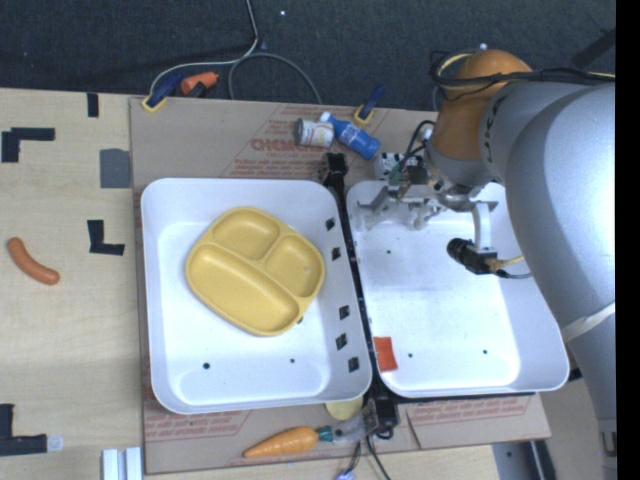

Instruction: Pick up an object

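- My arm (560,188) was the biggest thing there, smooth grey metal reaching in over the right bin (450,308).
- Both bins were shallow white trays with rounded corners, hard and glossy. The left bin (160,298) sat just beside the right one.
- The plate (255,268) lay flat in the middle of the left bin. It was yellow, roundish and split into three sections. I judged it stiff, light plastic with a slick face. Its raised outer rim or a divider ridge looked like the only place to pinch, and a flat grab on top would likely slide off.
- My gripper (405,203) hung low over the far end of the right bin, well apart from the plate. I could not tell whether it was wide or narrow, and nothing showed in it.
- The carrot (283,442), orange and tapered, lay outside the bins at the near edge. It was probably a light toy.
- The bottle (340,133), white and blue, lay on its side beyond the bins.
- The sausage (33,261), reddish and curved, lay far off on the wooden bench.
- The block (384,353), small, orange and flat-looking, sat by the right bin's near left wall. I judged it light but awkward to grasp so close to that wall.
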Available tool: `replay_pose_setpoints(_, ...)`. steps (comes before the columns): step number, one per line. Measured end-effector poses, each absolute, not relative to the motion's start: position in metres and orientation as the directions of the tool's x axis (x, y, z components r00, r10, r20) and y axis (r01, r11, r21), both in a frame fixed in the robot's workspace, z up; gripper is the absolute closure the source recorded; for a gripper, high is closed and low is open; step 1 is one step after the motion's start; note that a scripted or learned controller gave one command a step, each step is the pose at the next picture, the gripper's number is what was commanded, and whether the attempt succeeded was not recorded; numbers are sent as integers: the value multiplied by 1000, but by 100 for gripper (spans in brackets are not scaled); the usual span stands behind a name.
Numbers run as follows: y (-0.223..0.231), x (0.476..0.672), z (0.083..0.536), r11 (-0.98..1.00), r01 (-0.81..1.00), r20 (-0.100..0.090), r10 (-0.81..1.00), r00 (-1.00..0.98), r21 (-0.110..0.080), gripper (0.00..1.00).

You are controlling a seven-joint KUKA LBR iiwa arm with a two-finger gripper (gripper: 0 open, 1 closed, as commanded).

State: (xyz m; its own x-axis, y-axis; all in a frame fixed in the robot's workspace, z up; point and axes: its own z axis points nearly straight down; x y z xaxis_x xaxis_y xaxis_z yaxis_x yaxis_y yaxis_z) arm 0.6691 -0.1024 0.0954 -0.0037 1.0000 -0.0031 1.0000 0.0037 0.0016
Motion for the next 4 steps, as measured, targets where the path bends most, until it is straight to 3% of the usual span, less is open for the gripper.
replay_pose_setpoints(2, -96, 669, 85, 1, 1000, -3, 1000, -1, 1, 0)
replay_pose_setpoints(3, -97, 642, 86, 1, 1000, -3, 1000, -1, 3, 0)
replay_pose_setpoints(4, -100, 670, 85, 3, 1000, 0, 1000, -3, 2, 0)
